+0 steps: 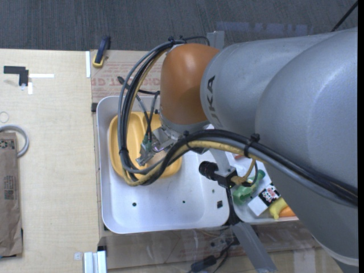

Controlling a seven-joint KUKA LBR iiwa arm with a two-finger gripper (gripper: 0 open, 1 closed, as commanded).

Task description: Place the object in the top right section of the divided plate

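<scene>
**Big arm hides most of the plate**

The grey arm fills the right side of the picture, and its orange band sits near the middle. The arm and its black cables cover a lot of what lies below. The gripper is somewhere under the wrist, over the yellow plate, and I cannot tell if it is spread, pressed together, or pinching anything.

The yellow plate lies in the upper left part of the left white bin. Just its left side and lower edge can be seen, so the walls that split it into parts are hard to make out. The top right part of the plate is hidden under the wrist.

The thing to be placed cannot be picked out for sure. It may be one of the small things in the right white bin, at the lower right of the picture. There I can count one green thing, one white block with a dark mark, and one yellow and orange thing. They lie close together and are partly cut off by the arm, so which way each one points is not clear.

There are two white bins side by side. At the far left, one brown paper bag is cut off by the edge of the picture.
</scene>
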